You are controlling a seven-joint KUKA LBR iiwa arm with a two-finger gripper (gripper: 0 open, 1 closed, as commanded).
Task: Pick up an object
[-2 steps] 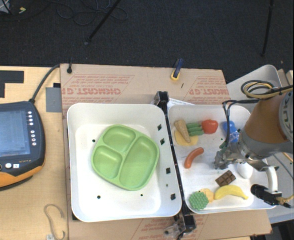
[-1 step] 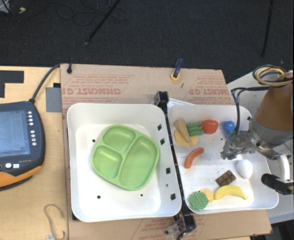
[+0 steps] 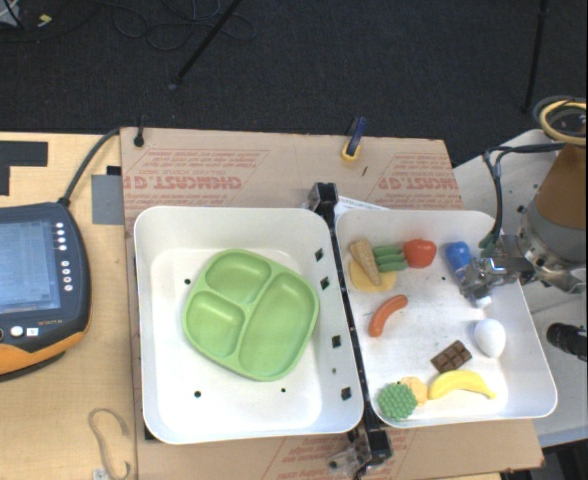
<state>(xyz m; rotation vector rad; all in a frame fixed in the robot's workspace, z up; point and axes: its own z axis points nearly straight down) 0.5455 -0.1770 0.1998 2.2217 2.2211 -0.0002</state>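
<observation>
From the camera view I see my gripper (image 3: 477, 280) low in the right bin (image 3: 534, 373) beside the blue piece (image 3: 457, 255) — its state I cannot tell — so I'd centre over it, then descend straight.

My two white bins (image 3: 152, 268) look like smooth, faintly glossy plastic; the green divided plate (image 3: 251, 313) is matt plastic. Printed brown cardboard (image 3: 234, 173) lies under them, over a pale wood-look tabletop (image 3: 44, 398).

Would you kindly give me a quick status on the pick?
Tool low at right bin's right side, nothing visibly held. Blue object just beside it. White egg close below.
</observation>
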